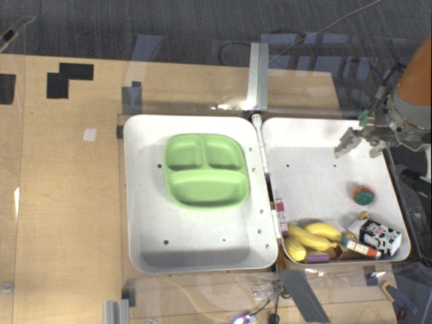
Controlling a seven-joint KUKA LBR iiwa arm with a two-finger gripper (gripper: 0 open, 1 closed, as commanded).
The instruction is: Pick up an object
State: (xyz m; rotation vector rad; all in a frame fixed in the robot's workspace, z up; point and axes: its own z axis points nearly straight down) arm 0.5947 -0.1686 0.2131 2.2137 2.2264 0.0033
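Nothing picked up yet: hand [361, 142] poised over the far right part of the right bin [304, 174], fingers spread wide with nothing between them, above bare white floor. Everything left to do: choosing a target, descending, closing, lifting.

Candidates all clustered along the bin's near edge, well apart from the hand: yellow bananas [310, 238] at the near middle, a black-and-white cow-patterned toy [379, 235] in the near right corner, a small marker-like stick [358, 248] between them. Nearer the hand, alone by the right wall, a small red-and-green ball [364, 195].

Left bin [142, 201] taken up by a green divided plate [204, 169]. Likely trouble: near items crowded against each other and the bin wall, little finger room; ball probably prone to rolling.
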